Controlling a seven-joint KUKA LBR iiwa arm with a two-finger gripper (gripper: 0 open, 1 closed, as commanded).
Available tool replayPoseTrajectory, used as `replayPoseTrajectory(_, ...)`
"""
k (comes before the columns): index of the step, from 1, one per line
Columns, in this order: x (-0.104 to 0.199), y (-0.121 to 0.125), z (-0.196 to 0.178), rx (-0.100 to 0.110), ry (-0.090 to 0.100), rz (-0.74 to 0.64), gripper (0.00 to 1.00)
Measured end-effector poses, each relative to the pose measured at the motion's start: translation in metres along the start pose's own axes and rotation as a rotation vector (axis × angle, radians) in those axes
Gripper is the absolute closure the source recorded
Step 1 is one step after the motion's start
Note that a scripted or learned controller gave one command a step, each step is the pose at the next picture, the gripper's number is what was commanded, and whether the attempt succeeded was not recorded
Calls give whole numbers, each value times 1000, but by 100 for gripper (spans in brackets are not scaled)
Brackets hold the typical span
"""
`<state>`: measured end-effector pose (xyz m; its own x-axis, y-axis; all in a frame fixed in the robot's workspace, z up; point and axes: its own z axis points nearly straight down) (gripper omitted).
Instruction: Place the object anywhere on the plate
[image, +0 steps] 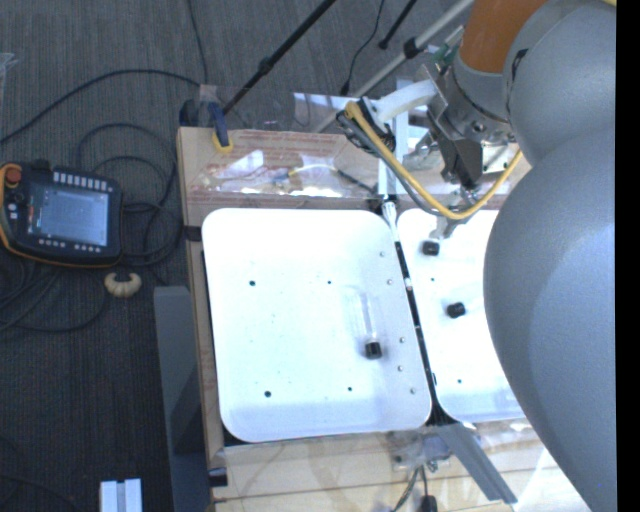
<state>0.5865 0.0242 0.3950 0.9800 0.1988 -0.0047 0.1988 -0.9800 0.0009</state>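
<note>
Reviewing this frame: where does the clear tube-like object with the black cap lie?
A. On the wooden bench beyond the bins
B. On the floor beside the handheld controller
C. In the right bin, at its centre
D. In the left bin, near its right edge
D. The clear tube with the black cap lies inside the left bin, close to the bin's right wall, with the cap end toward the camera.

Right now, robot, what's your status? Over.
Gripper up over the right bin's far end, nothing seen in it. Clear tube with a black cap lying in the left bin. Two small dark bits in the right bin.
</note>
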Motion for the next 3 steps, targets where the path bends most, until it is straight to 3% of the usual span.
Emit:
replayPoseTrajectory(1, 0, 1, -8, -1, -5, 1, 100)
replayPoseTrajectory(2, 0, 1, -8, -1, -5, 1, 0)
replayPoseTrajectory(3, -37, -67, 50, -1, -1, -80, 0)
